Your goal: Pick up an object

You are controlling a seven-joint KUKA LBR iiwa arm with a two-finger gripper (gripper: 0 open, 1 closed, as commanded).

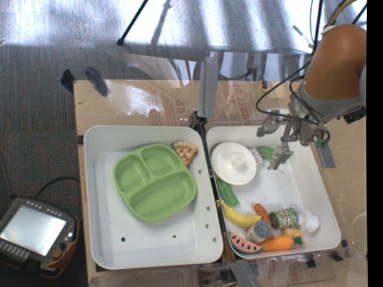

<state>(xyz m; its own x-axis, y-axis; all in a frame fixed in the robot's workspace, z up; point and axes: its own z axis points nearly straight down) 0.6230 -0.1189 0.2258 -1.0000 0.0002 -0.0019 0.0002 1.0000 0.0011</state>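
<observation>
Object: none picked yet. Banana (238, 215), carrot (276, 243), white lid (234, 162) lie in right bin (317, 184). Gripper (280, 158), upper right, hangs open and carries nothing; grasp remains.

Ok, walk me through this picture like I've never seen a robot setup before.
One camera looks down at a slant on a bench. The grey and orange thing at the right is a robot arm; its claw hangs above the right bin with nothing between its fingers. That bin holds toy food: a white lid, a banana, a carrot, a watermelon slice and a small can. The left bin holds a green divided plate and a waffle piece. The screen at lower left looks like a control pad.
</observation>
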